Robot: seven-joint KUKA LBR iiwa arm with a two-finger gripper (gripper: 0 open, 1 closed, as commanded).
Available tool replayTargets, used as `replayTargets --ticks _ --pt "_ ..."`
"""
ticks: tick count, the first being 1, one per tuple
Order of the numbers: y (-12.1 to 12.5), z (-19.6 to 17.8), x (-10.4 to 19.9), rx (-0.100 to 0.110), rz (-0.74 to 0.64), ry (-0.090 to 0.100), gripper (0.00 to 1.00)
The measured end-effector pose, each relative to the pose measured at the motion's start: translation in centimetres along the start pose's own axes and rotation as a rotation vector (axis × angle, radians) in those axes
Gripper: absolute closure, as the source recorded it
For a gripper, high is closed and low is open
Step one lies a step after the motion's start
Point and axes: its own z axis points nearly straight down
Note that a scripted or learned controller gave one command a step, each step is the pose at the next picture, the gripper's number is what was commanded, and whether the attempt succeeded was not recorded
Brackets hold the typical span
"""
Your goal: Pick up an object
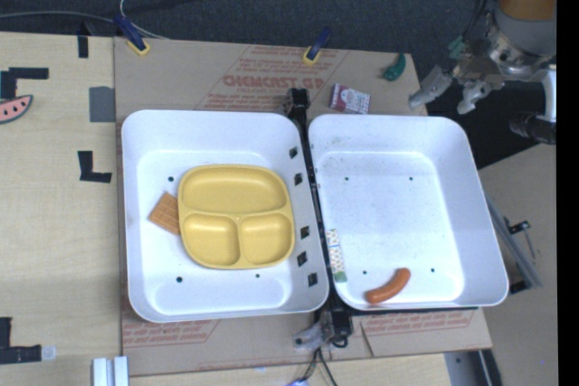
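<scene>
Sausage [388,286] lies at the right bin's [470,194] six o'clock edge, long axis running from eight to two o'clock; jaws [450,93] spread, released, over the cardboard-covered surface [262,77]

Arm at upper right, claw [450,93] fingers spread, nothing between.

Fixed overhead camera, slanted down, both bins [136,194] framed
</scene>
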Motion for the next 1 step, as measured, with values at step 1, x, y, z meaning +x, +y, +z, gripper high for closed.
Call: replayTargets --ticks 1 --pt "-11.16 12.15 1.17 0.002 0.001 0.001 0.00"
